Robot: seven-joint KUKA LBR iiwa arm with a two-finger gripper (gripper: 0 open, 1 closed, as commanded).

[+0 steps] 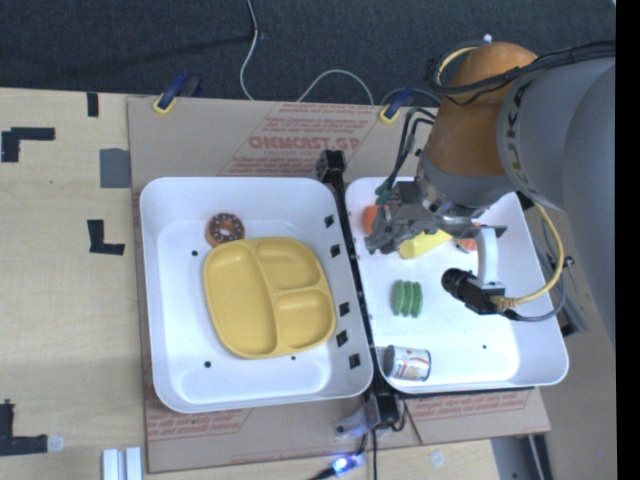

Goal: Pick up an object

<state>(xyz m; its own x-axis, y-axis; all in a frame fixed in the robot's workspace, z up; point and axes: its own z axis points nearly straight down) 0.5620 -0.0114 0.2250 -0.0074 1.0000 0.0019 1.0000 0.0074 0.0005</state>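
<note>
Task item, candidate: one yellow plastic block [424, 244], lying in the right-hand white bin [520, 368] at its far-left part, partly under the two-finger gripper [385, 230]. Whether the claw is released, clenched or grasping cannot be told; its tips are hidden among dark hardware. Judged status: pick not accomplished, nothing seen lifted; descent, closure and raise appear outstanding.

Same bin, further contents: one orange-red small piece [370, 216] at the gripper's left; one green ribbed pod-shaped toy [406, 298], near centre; one silver metal can on its side [408, 364], near-left corner.

Left-hand white bin [170, 368]: one yellow three-compartment plastic tray [268, 295], central; one brown ring doughnut toy [225, 229], just beyond the tray's far-left edge.

Bins: two.
</note>
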